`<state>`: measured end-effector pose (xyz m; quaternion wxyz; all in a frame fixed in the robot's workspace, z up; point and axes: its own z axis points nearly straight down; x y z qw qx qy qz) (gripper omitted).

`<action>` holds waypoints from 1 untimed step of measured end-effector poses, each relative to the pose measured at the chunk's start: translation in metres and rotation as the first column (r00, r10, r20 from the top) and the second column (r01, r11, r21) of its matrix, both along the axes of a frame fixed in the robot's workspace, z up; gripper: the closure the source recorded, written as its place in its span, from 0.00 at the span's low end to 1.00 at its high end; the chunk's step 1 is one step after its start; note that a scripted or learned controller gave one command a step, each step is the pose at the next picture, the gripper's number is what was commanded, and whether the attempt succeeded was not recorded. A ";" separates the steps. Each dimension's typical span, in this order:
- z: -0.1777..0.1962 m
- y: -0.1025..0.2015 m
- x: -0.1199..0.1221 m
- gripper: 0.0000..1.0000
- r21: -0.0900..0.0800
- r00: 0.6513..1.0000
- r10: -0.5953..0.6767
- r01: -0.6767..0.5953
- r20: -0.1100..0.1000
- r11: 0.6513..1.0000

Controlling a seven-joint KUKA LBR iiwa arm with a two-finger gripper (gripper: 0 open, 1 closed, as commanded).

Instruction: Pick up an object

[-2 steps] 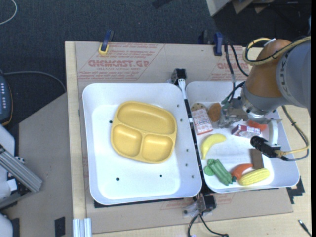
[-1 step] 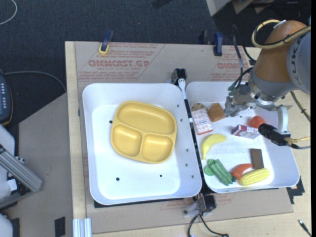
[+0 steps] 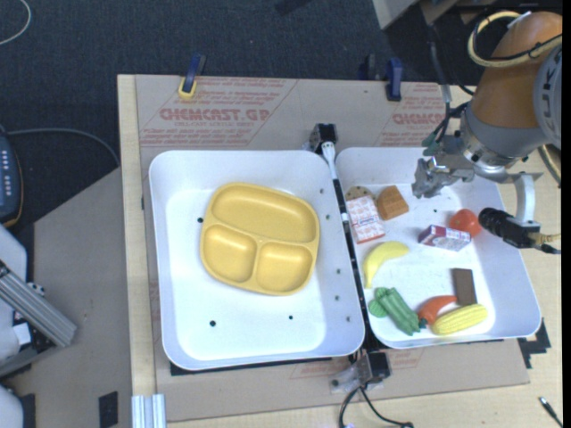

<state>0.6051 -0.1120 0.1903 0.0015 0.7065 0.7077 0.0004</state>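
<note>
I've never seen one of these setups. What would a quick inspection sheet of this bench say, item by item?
Surface: board bearing left bin and right bin, side by side.
Job's things: in the right bin, banana, corn, green pod, tomato, chocolate bar, bread, cookie, two small red-and-white packets.
Clutter: yellow divided tray in the left bin.
Grippers: gripper hangs over the right bin's far end, holding nothing.
Cables: wires at the near edge.
Surroundings: clamps on the far edge; dark floor.
</note>
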 end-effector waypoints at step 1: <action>0.034 0.000 0.001 1.00 0.000 1.000 0.000 0.000 -0.001 1.000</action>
